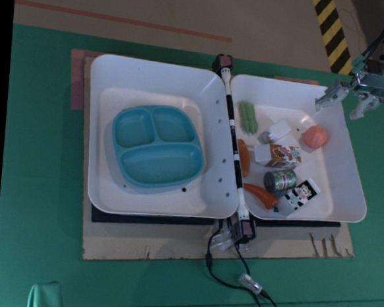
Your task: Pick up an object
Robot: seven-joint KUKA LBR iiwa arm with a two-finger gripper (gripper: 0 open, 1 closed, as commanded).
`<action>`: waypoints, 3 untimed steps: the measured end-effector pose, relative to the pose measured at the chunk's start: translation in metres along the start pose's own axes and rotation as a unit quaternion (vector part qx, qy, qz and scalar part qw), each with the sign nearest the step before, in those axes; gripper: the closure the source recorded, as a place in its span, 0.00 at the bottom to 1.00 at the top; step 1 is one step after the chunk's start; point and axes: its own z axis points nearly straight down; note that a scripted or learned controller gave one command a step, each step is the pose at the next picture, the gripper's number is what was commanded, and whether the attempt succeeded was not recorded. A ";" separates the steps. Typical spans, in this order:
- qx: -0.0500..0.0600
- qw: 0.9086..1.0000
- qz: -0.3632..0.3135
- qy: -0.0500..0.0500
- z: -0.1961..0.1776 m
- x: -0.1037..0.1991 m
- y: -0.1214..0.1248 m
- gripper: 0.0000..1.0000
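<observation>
- Over on the left, the left bin (94, 135) holds a blue divided plate (157, 145), lying flat and well away from the arm; nothing to pick there.
- Along the divider in the right bin (348, 188) lie a green pea pod (248, 117), an orange carrot (244, 157) and a red pepper (261, 196).
- Mid-bin sit a small white carton (278, 131), a juice box (279, 155), a can (280, 181) and a black-and-white carton (300, 196), crowded together.
- The peach-coloured fruit (316, 136) sits apart, nearest the arm; I'd go for it, since the fingers have room either side.
- At far right the gripper (345, 102) hangs above the bin's top corner, fingers spread, holding nothing. It should centre over the fruit before descending straight down.
</observation>
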 end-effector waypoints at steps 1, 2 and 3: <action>0.000 1.000 -0.001 0.000 0.069 0.041 0.056 0.00; 0.000 1.000 -0.001 0.000 0.142 0.065 0.104 0.00; -0.002 1.000 -0.001 -0.001 0.176 0.067 0.102 0.00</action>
